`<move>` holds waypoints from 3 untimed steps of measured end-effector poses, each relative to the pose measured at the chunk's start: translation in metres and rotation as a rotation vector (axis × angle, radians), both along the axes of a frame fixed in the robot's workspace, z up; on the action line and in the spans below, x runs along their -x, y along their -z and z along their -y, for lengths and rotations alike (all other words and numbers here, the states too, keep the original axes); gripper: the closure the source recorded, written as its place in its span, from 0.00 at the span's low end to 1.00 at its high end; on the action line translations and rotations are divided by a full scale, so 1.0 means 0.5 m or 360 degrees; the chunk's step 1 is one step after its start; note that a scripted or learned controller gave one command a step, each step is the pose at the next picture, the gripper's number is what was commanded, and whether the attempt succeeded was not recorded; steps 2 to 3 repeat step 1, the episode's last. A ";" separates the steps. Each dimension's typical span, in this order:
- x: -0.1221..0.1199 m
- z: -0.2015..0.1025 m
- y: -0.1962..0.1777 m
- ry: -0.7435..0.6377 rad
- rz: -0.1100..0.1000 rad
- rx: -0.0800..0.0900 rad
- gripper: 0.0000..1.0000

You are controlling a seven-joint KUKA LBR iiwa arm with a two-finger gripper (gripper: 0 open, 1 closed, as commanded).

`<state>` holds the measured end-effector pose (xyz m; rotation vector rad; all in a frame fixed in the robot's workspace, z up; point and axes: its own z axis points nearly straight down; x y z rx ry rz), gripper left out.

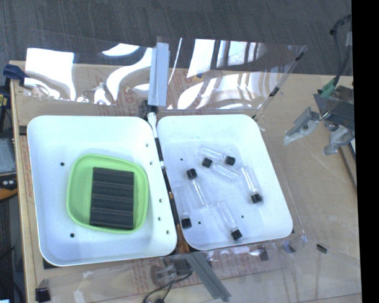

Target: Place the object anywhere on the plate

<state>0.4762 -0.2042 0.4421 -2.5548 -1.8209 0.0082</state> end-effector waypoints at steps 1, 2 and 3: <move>0.000 -0.001 0.024 0.0034 0.0003 0.0001 0.00; 0.000 -0.001 0.024 0.0034 0.0003 0.0001 0.00; 0.000 -0.001 0.024 0.0034 0.0003 0.0001 0.00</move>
